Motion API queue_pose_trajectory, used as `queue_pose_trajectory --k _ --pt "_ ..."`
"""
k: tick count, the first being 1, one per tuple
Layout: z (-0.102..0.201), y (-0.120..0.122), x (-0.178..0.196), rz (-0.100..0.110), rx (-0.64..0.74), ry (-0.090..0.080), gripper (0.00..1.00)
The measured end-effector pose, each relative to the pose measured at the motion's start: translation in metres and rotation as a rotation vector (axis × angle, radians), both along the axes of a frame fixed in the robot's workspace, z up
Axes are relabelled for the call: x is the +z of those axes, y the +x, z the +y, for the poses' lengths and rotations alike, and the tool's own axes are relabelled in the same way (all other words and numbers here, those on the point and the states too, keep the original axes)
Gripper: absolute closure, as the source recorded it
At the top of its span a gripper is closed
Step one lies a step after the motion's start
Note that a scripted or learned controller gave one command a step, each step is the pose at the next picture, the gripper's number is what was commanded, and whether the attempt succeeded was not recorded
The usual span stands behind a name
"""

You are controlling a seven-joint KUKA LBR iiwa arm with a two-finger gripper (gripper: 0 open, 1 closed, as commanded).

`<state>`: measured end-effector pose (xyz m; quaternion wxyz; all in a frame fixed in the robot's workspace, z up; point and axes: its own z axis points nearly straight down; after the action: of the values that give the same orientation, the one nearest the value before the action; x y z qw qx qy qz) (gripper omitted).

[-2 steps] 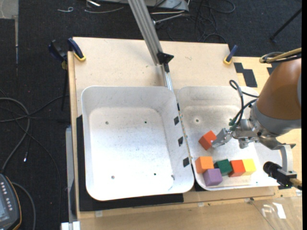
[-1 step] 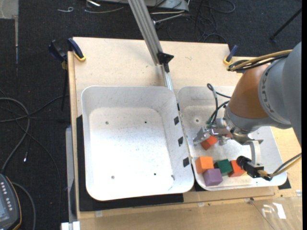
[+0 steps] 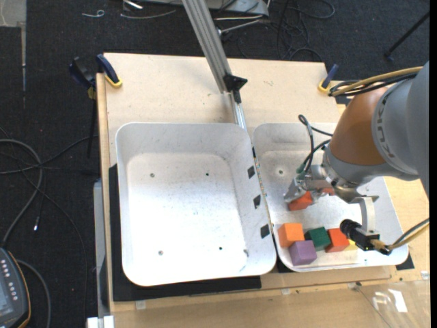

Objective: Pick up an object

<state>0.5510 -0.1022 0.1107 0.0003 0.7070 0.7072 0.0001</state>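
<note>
In the right bin (image 3: pixel 272 144) my gripper (image 3: pixel 300 195) reaches down from the grey and orange arm at the right. A small red-orange block (image 3: pixel 301 199) sits right at its tip, seemingly between the fingers. Along the bin's front edge lie an orange cube (image 3: pixel 293 233), a purple cube (image 3: pixel 302 252), a green cube (image 3: pixel 317 237) and a red-orange cube (image 3: pixel 336 240), with a bit of yellow behind the last one.
The left bin (image 3: pixel 181 203) stands beside the right one, their rims meeting in the middle. A slanted metal pole (image 3: pixel 208 36) crosses the back of the bench. Yellow clamps (image 3: pixel 109 74) grip the bench's far corners. A black cable connector (image 3: pixel 362 236) hangs over the right bin's front corner.
</note>
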Motion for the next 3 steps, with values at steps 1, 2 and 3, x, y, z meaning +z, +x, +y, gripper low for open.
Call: queue_pose_trajectory --k 1,2,3 --pt "0.081 0.055 0.089 -0.011 0.01 0.003 1.0" --pt "0.051 -0.012 0.092 0.006 -0.005 0.0 1.0" --pt "0.027 -0.013 0.179 -0.008 -0.002 -0.002 1.0"
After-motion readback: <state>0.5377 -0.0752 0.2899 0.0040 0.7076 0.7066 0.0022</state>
